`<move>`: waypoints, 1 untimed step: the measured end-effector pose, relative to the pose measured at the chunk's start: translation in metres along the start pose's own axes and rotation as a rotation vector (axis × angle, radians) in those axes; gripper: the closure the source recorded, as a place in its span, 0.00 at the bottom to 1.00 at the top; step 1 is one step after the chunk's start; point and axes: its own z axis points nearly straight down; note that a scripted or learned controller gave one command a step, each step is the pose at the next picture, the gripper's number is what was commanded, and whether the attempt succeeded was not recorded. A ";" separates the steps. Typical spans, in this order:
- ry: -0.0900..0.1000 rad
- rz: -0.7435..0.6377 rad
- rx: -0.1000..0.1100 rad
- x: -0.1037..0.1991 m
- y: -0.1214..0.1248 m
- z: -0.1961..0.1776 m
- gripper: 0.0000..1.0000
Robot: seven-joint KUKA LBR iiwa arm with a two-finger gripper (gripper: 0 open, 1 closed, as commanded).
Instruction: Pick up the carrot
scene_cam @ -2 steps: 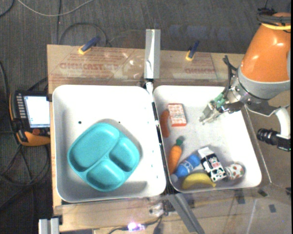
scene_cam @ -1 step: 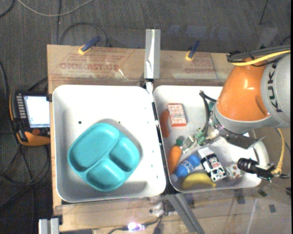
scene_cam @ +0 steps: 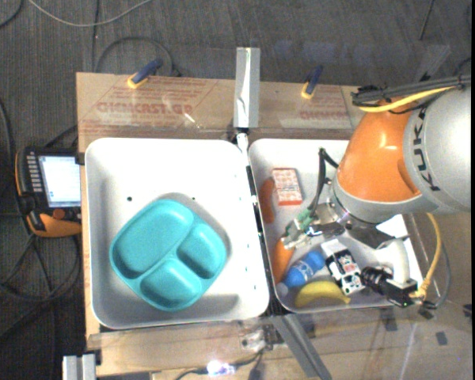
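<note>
Arm [scene_cam: 404, 161]: reaches over the right bin [scene_cam: 263, 212] from the right side.
Gripper [scene_cam: 305, 226]: low in the right bin; jaw state cannot be told.
Carrot [scene_cam: 280, 258]: by the right bin's left wall, just beside the gripper.
Neighbours: blue bottle [scene_cam: 301, 271], banana [scene_cam: 321, 294], small box [scene_cam: 286, 187].
Left bin [scene_cam: 99, 172]: holds a teal divided tray [scene_cam: 170, 252].

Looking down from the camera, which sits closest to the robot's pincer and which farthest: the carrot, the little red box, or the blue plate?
1. Carrot, just left of the pincer, against the right bin's left wall.
2. Red box, at that bin's far end.
3. Blue plate, across in the left bin.
</note>
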 end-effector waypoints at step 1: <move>0.000 0.195 0.004 0.050 0.009 0.014 1.00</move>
